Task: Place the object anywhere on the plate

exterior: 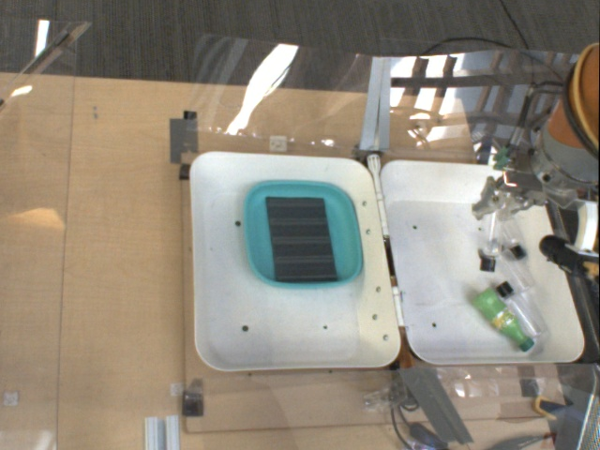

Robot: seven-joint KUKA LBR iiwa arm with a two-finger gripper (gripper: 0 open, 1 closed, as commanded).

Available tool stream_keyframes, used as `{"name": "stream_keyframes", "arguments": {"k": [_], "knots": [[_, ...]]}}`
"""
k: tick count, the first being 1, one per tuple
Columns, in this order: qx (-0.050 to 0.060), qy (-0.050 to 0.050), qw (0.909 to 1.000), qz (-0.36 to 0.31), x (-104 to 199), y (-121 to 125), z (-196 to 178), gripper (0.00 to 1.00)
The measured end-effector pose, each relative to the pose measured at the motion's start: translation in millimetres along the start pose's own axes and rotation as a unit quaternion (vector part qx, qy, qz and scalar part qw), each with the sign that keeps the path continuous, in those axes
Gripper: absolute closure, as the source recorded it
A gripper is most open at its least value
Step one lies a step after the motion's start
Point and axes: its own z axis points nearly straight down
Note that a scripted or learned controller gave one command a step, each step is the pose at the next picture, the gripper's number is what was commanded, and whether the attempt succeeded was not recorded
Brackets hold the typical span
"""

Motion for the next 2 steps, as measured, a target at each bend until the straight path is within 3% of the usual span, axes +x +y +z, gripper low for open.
{"name": "stream_keyframes", "arguments": {"k": [1, 2], "knots": [[0.001, 0.000, 0.9991, -0.043, 54.9, -47.8, 33.7, 1.00], [0.001, 0.000, 0.9991, -0.043, 54.6, -47.7, 33.5, 0.00]]}}
